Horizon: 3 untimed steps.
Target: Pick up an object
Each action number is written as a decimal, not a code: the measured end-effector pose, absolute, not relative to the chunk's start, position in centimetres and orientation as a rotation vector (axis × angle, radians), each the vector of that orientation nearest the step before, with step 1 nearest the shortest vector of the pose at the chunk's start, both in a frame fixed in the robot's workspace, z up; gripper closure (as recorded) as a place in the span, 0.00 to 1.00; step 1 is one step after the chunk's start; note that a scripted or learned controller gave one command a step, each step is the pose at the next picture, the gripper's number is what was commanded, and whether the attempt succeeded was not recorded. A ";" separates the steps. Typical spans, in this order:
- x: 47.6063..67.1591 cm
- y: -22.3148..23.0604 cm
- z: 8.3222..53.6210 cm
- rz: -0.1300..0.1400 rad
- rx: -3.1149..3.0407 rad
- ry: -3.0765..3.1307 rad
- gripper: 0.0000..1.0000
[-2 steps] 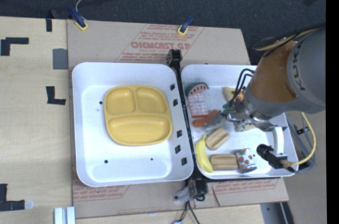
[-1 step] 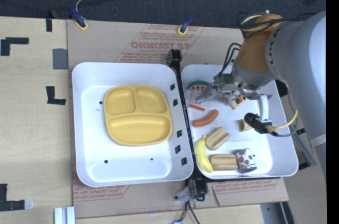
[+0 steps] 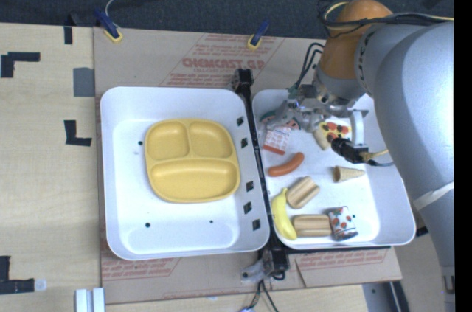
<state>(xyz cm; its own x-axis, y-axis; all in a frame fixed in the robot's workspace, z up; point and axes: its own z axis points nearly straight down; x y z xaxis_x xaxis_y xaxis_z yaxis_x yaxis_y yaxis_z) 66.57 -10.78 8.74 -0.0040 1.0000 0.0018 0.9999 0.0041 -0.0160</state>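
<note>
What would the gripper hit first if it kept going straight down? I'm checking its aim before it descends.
Probably the red-and-white packet at the upper left of the right bin. The gripper hangs just above and beside it, pointing down. Depth is hard to judge, so it might meet the bin floor next to the packet instead.

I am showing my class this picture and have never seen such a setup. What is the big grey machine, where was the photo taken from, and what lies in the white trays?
The grey shape is a robot arm reaching in from the right. One fixed camera looks down from above. Its gripper hangs over the right bin, among toy foods: a sausage, banana, hot dog bun and ice cream cone. The left bin holds a yellow divided plate. I cannot tell whether anything is held.
</note>
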 end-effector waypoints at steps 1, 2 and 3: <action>66.5 -10.4 9.8 0.017 -2.197 -2.213 1.00; 59.1 -6.6 18.5 -0.002 -2.220 -2.225 1.00; 56.3 -5.9 24.2 -0.001 -2.220 -2.223 1.00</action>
